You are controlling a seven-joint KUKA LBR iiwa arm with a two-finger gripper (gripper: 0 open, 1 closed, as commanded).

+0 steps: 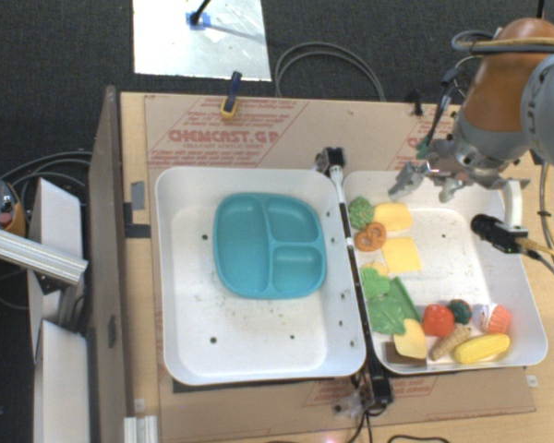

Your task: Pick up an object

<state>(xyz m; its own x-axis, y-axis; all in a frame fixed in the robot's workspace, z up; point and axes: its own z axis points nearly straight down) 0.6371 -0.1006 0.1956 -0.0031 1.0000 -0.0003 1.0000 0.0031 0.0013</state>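
Toys (415, 293): heaped in right bin (526, 326), left and front | Gripper (423, 179): over bin's back rim, fingers spread, empty | Left bin (189, 340): teal tray (268, 245) | Bench (258, 132): brown board | Floor (46, 53): dark, cables, silver sheet (198, 26)

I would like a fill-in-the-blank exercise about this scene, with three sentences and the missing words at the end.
1. The teal divided plate lies in the ____ bin of the camera view.
2. The toy foods, such as the red tomato, lie in the ____ bin.
3. The divided plate has ____ compartments.

Missing words: left; right; three
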